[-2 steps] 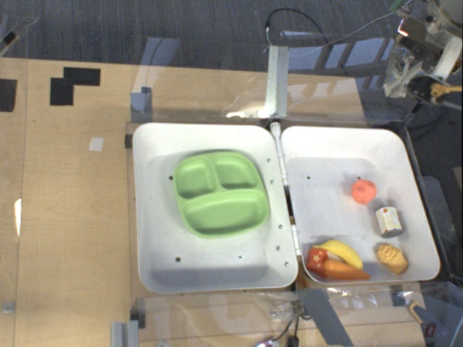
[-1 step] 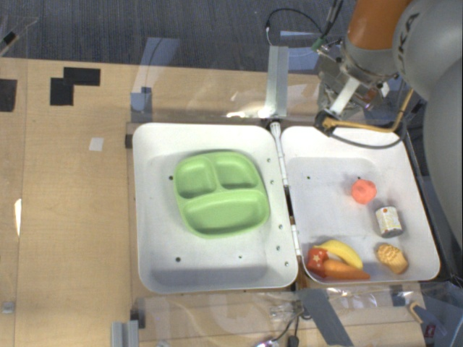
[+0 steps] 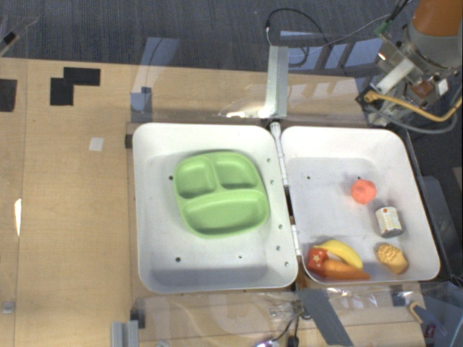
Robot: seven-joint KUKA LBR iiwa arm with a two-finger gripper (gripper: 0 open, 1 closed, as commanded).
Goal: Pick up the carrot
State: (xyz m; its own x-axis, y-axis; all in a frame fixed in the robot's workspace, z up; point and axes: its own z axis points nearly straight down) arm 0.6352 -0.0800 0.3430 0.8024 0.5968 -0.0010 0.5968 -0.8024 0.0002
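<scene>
The orange carrot (image 3: pixel 346 270) lies in the right bin (image 3: pixel 325 157) at its front edge, near the left corner. It touches a yellow banana (image 3: pixel 341 251) just behind it and a red fruit (image 3: pixel 316 257) to its left. My gripper (image 3: pixel 405 78) hangs at the top right, above the bin's far right corner and well away from the carrot. Cables wrap around it, and the orange band of the arm (image 3: pixel 440 6) sits above it.
In the right bin there are also a pinkish-red round fruit (image 3: pixel 364 190), a small can (image 3: pixel 388 221) and a tan bread-like piece (image 3: pixel 391 257). A green divided plate (image 3: pixel 221 192) rests in the left bin (image 3: pixel 155 194). A metal post (image 3: pixel 277 78) stands behind the bins.
</scene>
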